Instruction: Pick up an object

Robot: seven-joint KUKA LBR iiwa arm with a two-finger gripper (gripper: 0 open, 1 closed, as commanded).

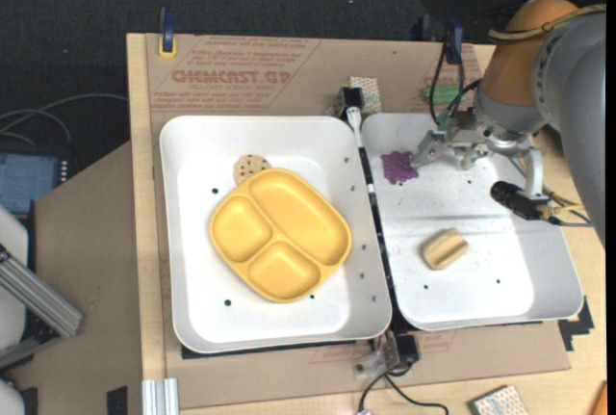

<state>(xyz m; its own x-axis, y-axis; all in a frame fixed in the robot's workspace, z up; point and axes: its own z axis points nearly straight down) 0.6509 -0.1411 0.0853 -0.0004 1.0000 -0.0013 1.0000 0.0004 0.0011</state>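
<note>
A: Nearest to the hand: a small purple object, lying in the right bin, up in its far-left corner, close to the wall shared with the left bin.

B: Held?

A: Cannot tell. Hand low over the bin floor, just beside the purple piece on its right, possibly touching; too blurred to tell whether wide or narrow.

B: Anything else in that bin?

A: A tan, bread-like lump, roughly mid-bin toward the near side, well apart from the purple piece. Bare white floor all round it, on every side, out to the rim.

B: And room near the far-left corner?

A: Tight. Two walls close on the purple object; open floor only toward the near side and the right. Dark cable or hose hanging off the wrist above the right part of the bin.

B: Left bin?

A: Yellow three-compartment tray set at a slant in the middle, taking most of the floor. Round speckled cookie tucked against its far edge, partly covered. Narrow strips of bare floor along the walls.

B: Beyond the bins?

A: Cardboard-topped desk with red print, blue clamp at the far-left edge.
</note>
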